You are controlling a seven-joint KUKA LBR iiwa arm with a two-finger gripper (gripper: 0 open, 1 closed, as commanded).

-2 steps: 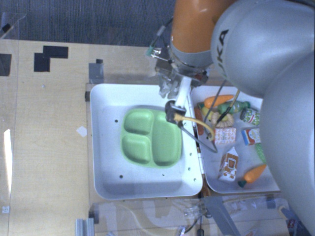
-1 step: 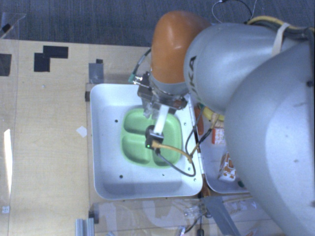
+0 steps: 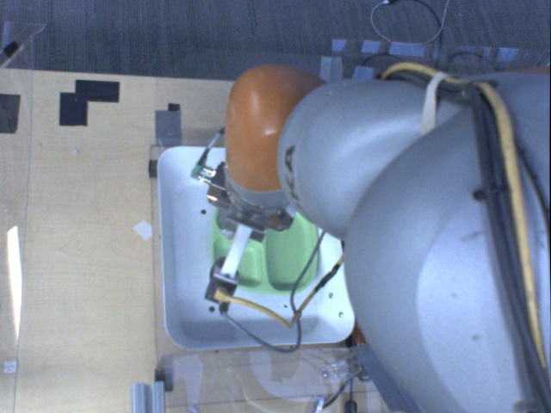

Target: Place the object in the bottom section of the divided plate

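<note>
A light green divided plate (image 3: 288,252) lies in the white bin (image 3: 185,231), and my arm covers much of it. A ridge between two sections shows near its left side. My gripper (image 3: 250,216) hangs below the orange wrist band, over the plate's left part. The wrist hides what is under it. I cannot make out any loose object on the plate or in the bare parts of the bin.
The arm's big grey body covers the right half of the view. Bare wooden bench lies left of the bin, with black tape marks (image 3: 86,101) at the back left. A grey clamp (image 3: 169,126) stands at the bin's far left corner.
</note>
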